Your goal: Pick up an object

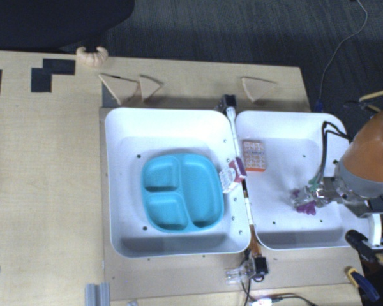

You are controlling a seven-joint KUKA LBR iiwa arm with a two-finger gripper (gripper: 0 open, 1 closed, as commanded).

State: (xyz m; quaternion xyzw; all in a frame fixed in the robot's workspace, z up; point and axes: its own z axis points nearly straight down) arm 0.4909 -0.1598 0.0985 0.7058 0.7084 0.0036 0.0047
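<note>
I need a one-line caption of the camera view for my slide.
Arm's pincer low in right bin by a purple object; blue divided tray in left bin.

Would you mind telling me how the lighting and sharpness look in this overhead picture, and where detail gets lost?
Camera view: even, soft light, with glare washing out the white bins' walls; the blue tray is crisp enough to show three compartments; the hand and the small purple thing by it are blurred; the floor at the top is dark and underexposed.
</note>
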